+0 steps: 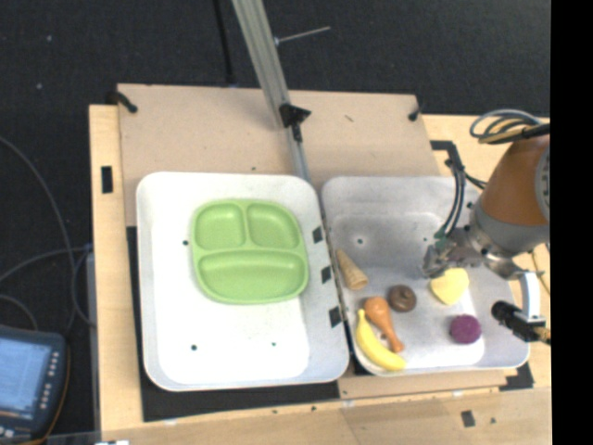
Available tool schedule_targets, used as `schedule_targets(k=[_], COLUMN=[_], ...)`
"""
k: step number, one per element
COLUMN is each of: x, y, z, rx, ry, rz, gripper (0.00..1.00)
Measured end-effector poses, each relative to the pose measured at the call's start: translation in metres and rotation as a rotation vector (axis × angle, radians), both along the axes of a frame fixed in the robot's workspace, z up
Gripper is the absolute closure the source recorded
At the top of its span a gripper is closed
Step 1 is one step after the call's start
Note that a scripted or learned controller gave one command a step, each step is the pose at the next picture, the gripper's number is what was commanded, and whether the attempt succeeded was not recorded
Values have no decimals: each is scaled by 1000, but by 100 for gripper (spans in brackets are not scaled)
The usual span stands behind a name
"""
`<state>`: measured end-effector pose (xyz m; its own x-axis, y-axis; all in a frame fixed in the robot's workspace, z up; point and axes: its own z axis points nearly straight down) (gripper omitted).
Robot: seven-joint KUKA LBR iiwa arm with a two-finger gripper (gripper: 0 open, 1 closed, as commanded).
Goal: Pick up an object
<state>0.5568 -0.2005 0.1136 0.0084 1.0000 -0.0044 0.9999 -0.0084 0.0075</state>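
Robotics lab: plywood bench [232, 133], white bins [167, 276], loose cables [56, 221].

The arm [515, 193] reaches in from the right, claw [443, 258] lowered.

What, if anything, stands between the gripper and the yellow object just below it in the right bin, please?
Nothing visible does. The gripper sits right at the upper left edge of the yellow object. The brown round piece lies to the left and the purple ball below, both apart from it.
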Motion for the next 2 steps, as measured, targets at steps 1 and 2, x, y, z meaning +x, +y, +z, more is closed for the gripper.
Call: schedule_targets(k=[1,2], x=[2,3], y=[-7,-9], z=[64,93], rx=[1,2], ry=[-1,2], rz=[3,10], gripper=[100,100])
